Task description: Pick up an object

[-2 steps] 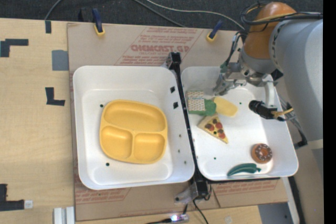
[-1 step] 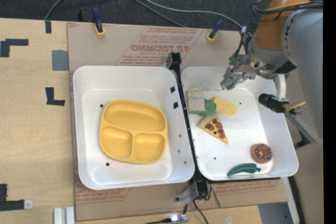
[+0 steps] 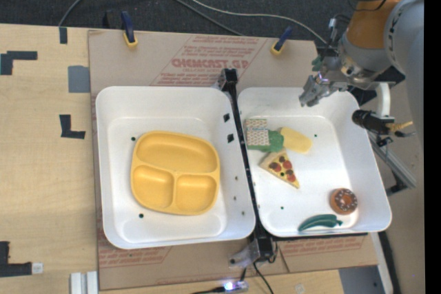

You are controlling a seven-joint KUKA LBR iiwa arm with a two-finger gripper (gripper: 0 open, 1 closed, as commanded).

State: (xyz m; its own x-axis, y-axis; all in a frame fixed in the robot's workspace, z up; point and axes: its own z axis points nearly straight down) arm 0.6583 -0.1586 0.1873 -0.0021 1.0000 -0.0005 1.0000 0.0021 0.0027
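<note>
Right bin (image 3: 358, 148) holds a triangular pizza slice (image 3: 281, 169).

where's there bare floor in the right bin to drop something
Right bin: bare floor lies between the pizza slice and the right wall, above the donut, and at the front left, left of the green pepper. The claw hovers over the back edge. It is crowded where the waffle, green piece and yellow piece cluster.
</note>
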